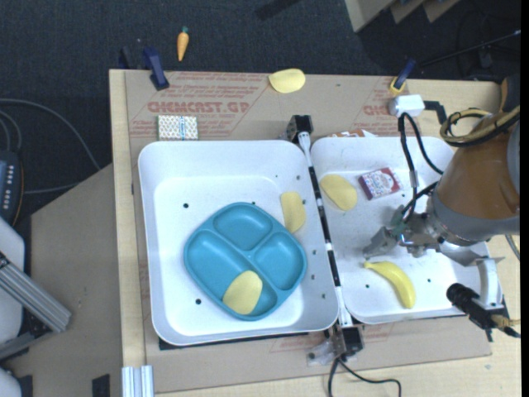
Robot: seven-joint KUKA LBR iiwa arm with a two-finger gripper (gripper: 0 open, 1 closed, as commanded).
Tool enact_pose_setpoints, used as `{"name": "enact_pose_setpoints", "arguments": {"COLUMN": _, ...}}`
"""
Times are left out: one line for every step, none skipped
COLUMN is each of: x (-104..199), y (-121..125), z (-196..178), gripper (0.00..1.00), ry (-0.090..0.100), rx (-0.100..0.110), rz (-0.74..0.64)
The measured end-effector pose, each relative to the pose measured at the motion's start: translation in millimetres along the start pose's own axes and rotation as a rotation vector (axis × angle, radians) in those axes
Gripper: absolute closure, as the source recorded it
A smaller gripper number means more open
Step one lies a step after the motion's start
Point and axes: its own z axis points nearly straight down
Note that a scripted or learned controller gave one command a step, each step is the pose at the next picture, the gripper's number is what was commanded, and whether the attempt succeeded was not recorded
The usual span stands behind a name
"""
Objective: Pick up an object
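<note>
The right white bin holds a yellow banana near its front, a pale yellow oval piece at its left, and a small red and white packet further back. My gripper hangs low over this bin, just above and behind the banana's left end, with nothing visibly held. The left bin holds a blue divided plate with a yellow lump in its front compartment. A yellow slice lies beside the plate.
A black cable runs from a white plug across the right bin's back to the wrist. On the bench behind the bins lie a yellow lemon-like piece, a patterned packet and a blue clip.
</note>
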Motion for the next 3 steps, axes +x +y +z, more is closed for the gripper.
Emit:
{"name": "enact_pose_setpoints", "arguments": {"x": 4.2, "y": -5.8, "z": 56.0, "gripper": 0.0, "ry": 0.0, "rx": 0.0, "rz": 0.001}}
{"name": "enact_pose_setpoints", "arguments": {"x": 4.5, "y": -5.6, "z": 46.3, "gripper": 1.0, "ry": 0.0, "rx": -0.001, "rz": 0.002}}
{"name": "enact_pose_setpoints", "arguments": {"x": -62.2, "y": -5.2, "z": -39.2, "gripper": 1.0, "ry": -0.002, "rx": -0.003, "rz": 0.001}}
